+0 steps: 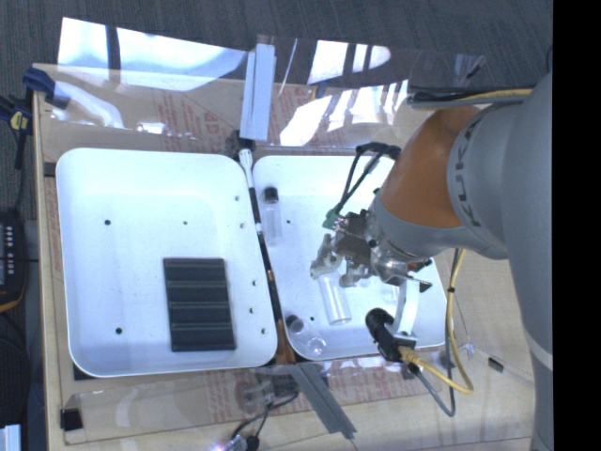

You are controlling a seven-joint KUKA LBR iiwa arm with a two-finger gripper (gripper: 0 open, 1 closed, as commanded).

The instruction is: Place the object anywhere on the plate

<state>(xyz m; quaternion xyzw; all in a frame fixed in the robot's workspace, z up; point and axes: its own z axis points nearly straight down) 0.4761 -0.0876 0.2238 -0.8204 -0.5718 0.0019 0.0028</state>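
Observation:
A dark ribbed rectangular plate (198,303) lies flat in the left bin (94,186), toward its front. My gripper (336,269) hangs over the middle of the right bin (305,177). A clear plastic tube (335,304) lies just below the gripper's tip, touching or nearly touching it; I cannot tell whether it is held. A small clear vial with a black cap (270,209) lies near the right bin's left wall, apart from the gripper.
A small round dark-centred piece (295,324) rests in the right bin's front left corner. A black cable connector (380,329) and yellow cable (441,383) hang off the wrist over the bin's front edge. The arm's bulk covers the bin's right side.

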